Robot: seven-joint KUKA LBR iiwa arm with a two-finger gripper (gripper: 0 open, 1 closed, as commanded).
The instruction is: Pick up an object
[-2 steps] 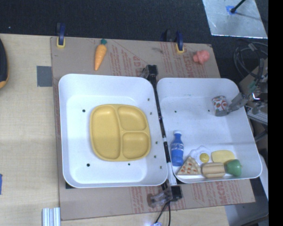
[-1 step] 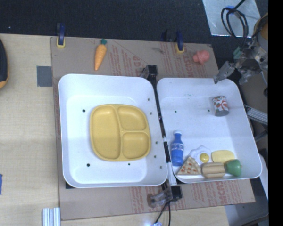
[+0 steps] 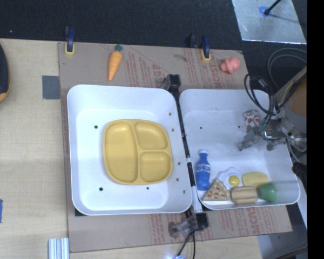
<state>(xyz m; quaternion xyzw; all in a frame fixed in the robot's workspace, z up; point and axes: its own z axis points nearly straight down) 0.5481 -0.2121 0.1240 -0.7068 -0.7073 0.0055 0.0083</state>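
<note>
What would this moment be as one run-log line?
phase: reaching | gripper: low in right white bin, holding nothing | nearest: blue plastic bottle, toy food cluster | left white bin: yellow divided plate

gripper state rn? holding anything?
Gripper: open, holding nothing, low over the right bin, apart from the toy food heaped in that bin's near corner.

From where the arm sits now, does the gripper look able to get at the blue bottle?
Probably yes. The gripper hangs over the right bin, and bare white floor lies between it and the blue bottle. Only the pizza slice crowds the bottle's lower right.
</note>
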